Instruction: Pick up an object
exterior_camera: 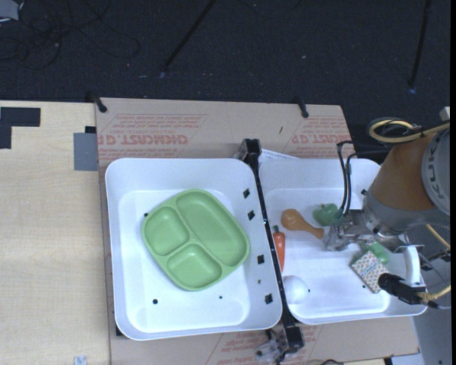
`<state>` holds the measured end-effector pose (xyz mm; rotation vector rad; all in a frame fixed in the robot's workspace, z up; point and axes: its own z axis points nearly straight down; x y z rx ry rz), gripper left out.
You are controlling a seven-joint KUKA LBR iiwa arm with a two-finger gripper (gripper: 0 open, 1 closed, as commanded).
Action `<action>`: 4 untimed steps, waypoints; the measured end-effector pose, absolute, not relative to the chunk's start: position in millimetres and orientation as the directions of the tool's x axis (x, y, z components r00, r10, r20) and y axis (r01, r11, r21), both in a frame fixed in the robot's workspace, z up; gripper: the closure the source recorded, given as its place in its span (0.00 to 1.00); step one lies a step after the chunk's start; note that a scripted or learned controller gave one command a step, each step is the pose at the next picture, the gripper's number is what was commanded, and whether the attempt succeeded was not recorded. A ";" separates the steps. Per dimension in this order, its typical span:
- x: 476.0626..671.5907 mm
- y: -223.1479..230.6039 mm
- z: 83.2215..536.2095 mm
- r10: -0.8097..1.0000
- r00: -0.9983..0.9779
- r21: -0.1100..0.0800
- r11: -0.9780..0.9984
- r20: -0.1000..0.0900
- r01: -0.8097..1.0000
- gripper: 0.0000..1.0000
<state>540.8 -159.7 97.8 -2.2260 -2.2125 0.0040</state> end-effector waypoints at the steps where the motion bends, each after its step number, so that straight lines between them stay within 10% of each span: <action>1: 542.9 -156.3 140.7 1.000 -0.001 0.001 0.001 0.000 1.000 1.00; 4: 565.7 -106.2 234.6 1.000 -0.004 -0.003 0.004 0.002 1.000 1.00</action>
